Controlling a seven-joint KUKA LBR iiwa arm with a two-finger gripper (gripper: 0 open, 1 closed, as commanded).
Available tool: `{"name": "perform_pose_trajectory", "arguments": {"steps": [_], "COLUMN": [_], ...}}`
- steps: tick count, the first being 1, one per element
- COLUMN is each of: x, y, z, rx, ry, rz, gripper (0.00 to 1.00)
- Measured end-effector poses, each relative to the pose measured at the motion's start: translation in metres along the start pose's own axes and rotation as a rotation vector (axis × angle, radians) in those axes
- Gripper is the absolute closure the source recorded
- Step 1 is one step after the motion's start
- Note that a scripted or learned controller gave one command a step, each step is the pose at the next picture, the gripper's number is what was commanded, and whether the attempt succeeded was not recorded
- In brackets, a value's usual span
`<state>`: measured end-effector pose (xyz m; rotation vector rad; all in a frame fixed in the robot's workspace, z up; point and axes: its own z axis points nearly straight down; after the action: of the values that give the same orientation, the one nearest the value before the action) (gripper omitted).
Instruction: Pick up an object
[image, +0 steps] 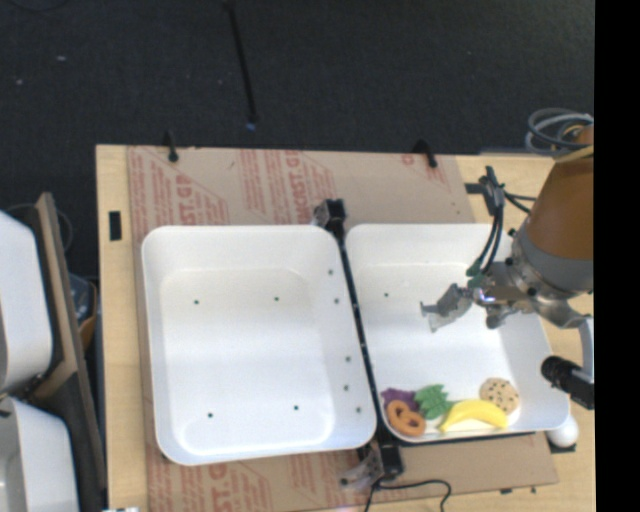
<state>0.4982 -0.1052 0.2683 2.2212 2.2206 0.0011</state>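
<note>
Along the front edge of the right bin (420, 250) lie several toy foods: a purple grape bunch (396, 398), a brown pretzel (405, 419), a green leafy piece (433, 400), a yellow banana (473, 415) and a round cookie (499, 395). My gripper (466, 312) hangs over the middle of the right bin, behind the foods and well apart from them. It is open, its two grey fingers (438, 309) spread with nothing between them.
The left bin (160, 260) sits beside the right one, with a black divider clip (330, 213) at the back between them. The grey and orange arm (565, 220) comes in from the right. Cardboard covers the bench around the bins.
</note>
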Motion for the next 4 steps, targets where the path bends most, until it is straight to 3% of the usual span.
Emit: {"name": "perform_pose_trajectory", "arguments": {"steps": [1,2,3,4], "x": [0.008,0.009,-0.007,-0.007], "y": [0.001,0.051,0.086,0.084], "z": [0.106,0.171,0.027,0.032], "rx": [0.010,0.005,-0.010,0.001], "ry": [0.001,-0.001,-0.002,0.000], "rz": [0.051,0.000,0.000,0.000], "gripper": [0.00,0.00,0.00,0.00]}}
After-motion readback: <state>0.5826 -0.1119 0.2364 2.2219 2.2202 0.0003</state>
